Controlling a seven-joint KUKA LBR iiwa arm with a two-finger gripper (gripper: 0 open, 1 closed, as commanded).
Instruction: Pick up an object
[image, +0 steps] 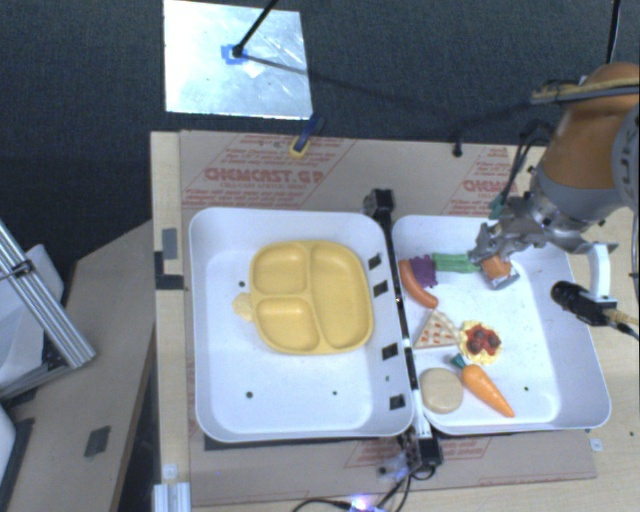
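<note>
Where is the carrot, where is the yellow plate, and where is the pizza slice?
carrot (487, 389): camera view, middle of its orange body, right bin.
yellow plate (305, 297): camera view, the divider ridge at its middle, left bin.
pizza slice (436, 331): camera view, middle of the triangle, right bin.

Both white bins (290, 415) are seen as smooth moulded plastic with a slight sheen. The yellow divided tray (305, 297) appears as matt plastic. The toy carrot (487, 389) looks glossy, the round biscuit (441, 390) dull. The bench board (270, 170) resembles printed brown cardboard. The foil-like sheet (238, 58) is crinkled and reflective
</note>
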